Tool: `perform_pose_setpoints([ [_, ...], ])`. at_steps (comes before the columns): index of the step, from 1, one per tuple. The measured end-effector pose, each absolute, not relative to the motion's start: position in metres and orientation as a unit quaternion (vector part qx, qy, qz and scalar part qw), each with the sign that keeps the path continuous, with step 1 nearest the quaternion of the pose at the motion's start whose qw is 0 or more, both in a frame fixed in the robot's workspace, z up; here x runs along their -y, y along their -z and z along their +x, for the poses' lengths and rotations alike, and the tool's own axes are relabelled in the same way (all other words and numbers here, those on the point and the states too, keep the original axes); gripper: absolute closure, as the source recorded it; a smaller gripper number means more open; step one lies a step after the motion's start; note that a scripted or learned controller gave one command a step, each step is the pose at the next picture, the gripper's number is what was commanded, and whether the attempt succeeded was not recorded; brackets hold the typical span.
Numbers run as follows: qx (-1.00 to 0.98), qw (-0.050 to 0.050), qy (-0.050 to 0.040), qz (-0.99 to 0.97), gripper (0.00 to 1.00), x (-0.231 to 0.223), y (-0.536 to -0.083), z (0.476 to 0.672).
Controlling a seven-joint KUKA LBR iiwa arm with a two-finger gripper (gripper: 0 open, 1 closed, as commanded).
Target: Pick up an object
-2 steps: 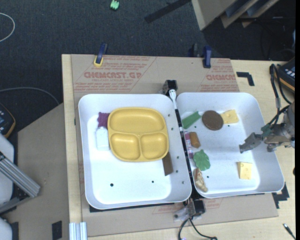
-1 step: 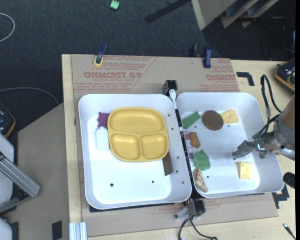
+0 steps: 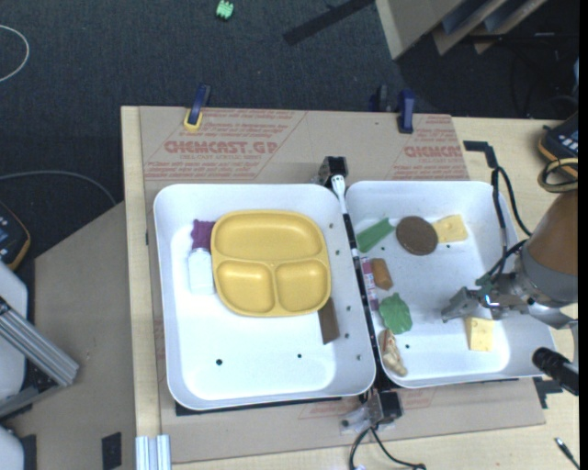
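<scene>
Camera view: my gripper (image 3: 470,306) hovers in the right bin (image 3: 432,367); whether it is released or clenched, I cannot tell. A yellow cheese wedge (image 3: 480,334) lies just below it. Nearby: green piece (image 3: 397,313), brown disc (image 3: 417,235). The yellow tray (image 3: 271,261) occupies the left bin (image 3: 257,376).

Clamps, blue (image 3: 405,110) and yellow-tipped (image 3: 195,112), are gripping the far edge of my cardboard-covered worktop (image 3: 276,142), while a small green scrap (image 3: 225,10) is lying on the dark floor (image 3: 110,55) beyond it.
</scene>
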State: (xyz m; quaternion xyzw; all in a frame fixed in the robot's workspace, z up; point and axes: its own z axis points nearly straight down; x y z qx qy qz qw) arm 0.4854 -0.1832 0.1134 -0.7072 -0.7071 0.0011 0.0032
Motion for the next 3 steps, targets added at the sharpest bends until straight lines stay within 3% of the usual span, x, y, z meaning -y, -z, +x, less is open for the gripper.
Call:
perform_pose_setpoints([
  [1, 0.707, 0.003, -0.0007, -0.707, 0.0, 0.182, -0.083, 0.485],
  [2, 0.707, 0.0, 0.0001, -0.708, 1.0, 0.183, -0.095, 0.485],
  [3, 0.707, -0.002, 0.0007, -0.707, 1.0, 0.179, -0.138, 0.487],
])
